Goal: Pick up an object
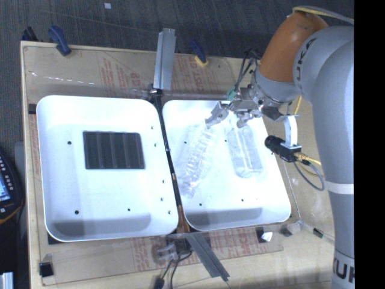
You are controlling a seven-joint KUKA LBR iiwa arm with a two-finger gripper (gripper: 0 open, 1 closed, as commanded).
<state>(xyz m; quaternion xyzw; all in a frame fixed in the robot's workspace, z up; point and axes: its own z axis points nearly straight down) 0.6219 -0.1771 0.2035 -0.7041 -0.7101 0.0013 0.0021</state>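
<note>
Bottles: two clear ones lie in the right bin [274, 212], one [243, 152] right of the other [195, 158]. Fingers [230, 118] spread open above them, gripping nothing.

We read one partial marking: white capitals "KU", cut off by the frame edge, on the grey arm [344, 245] at the lower right. We note faint red print repeated across the bench board [114, 71] around the bins; its characters are too small and blurred to make out.
</note>
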